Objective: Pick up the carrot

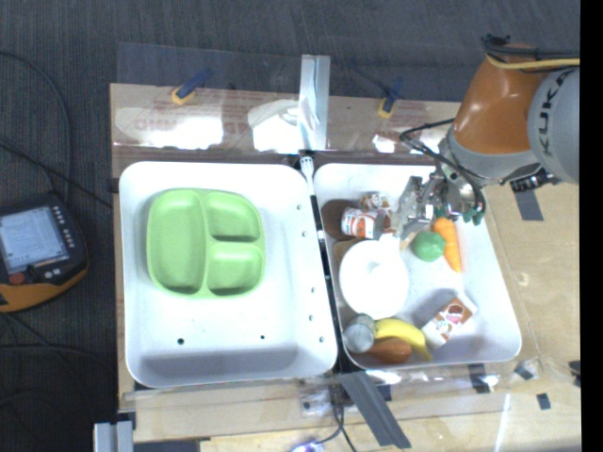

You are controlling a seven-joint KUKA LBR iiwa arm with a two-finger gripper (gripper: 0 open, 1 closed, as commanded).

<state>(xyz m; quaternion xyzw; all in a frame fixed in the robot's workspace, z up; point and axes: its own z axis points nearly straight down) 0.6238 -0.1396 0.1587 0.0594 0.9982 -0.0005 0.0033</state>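
Observation:
The orange carrot (451, 242) lies in the right bin (499, 290) near its right wall, pointing toward the front, with a green round fruit (428, 246) touching its left side. My gripper (431, 210) hangs just behind the carrot's upper end, over the bin's back right part. It is open and nothing sits between its fingers. The arm's orange band (497, 102) rises behind it at the right.
The right bin also holds a small can (361, 222), a white plate (374, 276), a banana (402, 330), a brown fruit (392, 349), a small carton (448, 316) and a grey round item (358, 333). A green divided tray (203, 241) lies in the left bin (151, 347).

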